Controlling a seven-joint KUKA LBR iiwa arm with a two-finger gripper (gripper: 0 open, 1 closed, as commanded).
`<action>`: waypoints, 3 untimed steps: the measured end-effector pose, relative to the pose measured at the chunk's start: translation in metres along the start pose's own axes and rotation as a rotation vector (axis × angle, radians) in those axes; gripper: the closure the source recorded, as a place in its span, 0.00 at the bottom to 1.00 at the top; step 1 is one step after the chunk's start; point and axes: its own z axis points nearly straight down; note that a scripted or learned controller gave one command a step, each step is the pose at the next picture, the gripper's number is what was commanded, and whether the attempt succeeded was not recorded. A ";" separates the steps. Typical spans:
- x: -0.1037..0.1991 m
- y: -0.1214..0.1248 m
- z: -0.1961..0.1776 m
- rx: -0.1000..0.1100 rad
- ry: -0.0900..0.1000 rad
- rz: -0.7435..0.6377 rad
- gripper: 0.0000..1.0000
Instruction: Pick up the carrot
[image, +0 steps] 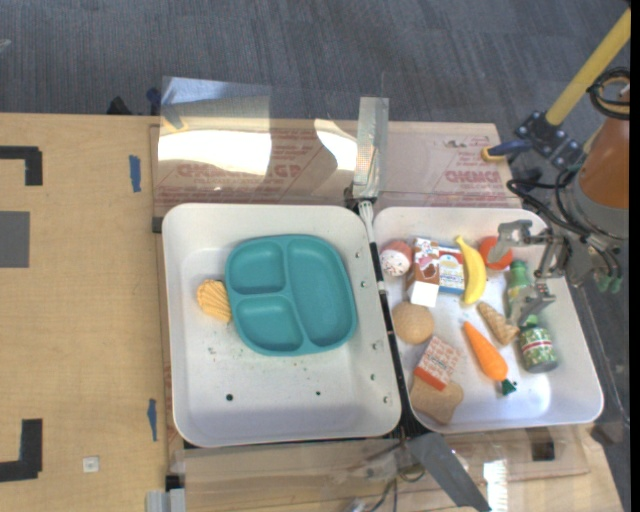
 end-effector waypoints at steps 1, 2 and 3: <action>0.004 0.014 0.124 0.000 -0.007 -0.104 0.00; 0.002 0.015 0.112 0.001 -0.009 -0.107 1.00; -0.038 0.095 0.022 -0.003 -0.012 -0.148 1.00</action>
